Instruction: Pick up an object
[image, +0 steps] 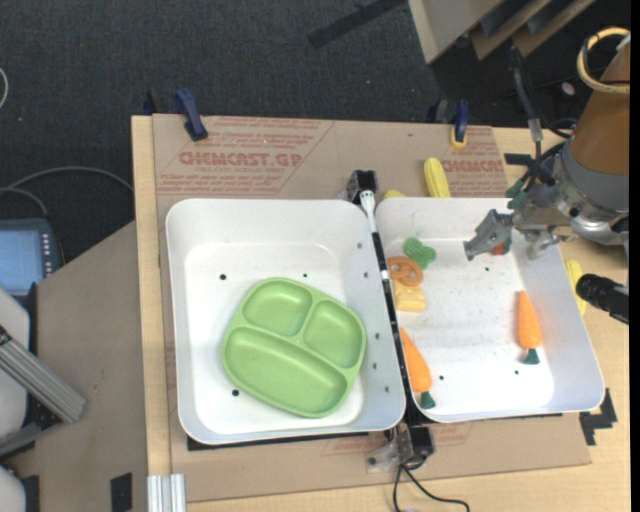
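Note:
The right bin holds several toy foods. A green piece, an orange pretzel ring and a yellow block cluster near its left wall. One carrot lies against the left wall lower down. Another carrot lies at the right. My gripper hangs over the bin's far part, right of the green piece and above the right carrot. It is open, with bare bin floor showing between its fingers.
The left bin carries a green divided plate. A yellow corn cob lies on the board behind the right bin. Blue clamps hold the board's far edge. The grey arm comes in from the right.

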